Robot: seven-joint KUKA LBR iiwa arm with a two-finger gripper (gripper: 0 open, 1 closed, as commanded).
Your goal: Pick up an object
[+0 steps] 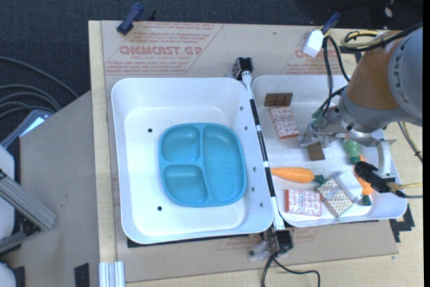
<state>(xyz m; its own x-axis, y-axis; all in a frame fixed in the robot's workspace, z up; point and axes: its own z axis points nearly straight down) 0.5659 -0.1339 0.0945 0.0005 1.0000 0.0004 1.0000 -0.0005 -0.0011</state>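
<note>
My gripper (314, 136) hangs low over the middle of the right bin (396, 210), reaching in from the right. Just below it lies a small brown block (316, 153); I cannot tell whether they touch. To its left lies a red-and-white packet (283, 122), and a brown chocolate bar (278, 100) lies at the far end of the bin. An orange carrot (293, 175) lies nearer the front, beside the bin's left wall.
Two patterned packets (302, 201) (334, 197) lie at the right bin's front. A green piece (352, 144) and an orange piece (363, 179) sit right of the gripper. The left bin (134, 104) holds a blue divided plate (201, 163).
</note>
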